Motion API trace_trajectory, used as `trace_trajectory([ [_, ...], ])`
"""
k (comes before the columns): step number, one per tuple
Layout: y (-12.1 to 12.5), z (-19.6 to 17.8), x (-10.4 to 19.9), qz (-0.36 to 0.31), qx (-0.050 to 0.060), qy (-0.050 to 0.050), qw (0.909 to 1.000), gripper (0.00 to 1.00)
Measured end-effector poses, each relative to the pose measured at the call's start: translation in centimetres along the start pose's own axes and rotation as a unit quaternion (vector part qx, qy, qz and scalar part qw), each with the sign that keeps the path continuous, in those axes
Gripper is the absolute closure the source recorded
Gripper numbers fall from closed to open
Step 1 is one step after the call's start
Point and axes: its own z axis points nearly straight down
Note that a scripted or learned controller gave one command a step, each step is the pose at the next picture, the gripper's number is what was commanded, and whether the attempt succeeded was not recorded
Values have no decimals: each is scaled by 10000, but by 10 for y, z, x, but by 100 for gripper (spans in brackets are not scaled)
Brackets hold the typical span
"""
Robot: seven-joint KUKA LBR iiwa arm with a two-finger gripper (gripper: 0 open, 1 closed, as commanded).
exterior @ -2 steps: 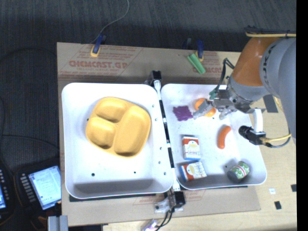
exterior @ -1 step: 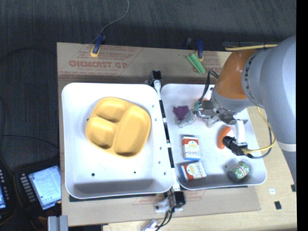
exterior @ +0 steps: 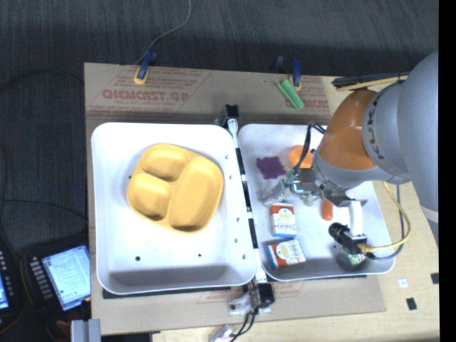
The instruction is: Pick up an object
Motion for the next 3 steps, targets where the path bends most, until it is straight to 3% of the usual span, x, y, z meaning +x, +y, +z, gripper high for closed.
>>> trace_trajectory([
  [1,1,-11,0,1,-12,1,10000,100],
  [2,1,-11,0,1,-7,2,10000,0],
  [3,-69,-1,1,0,-7,3,10000,0],
])
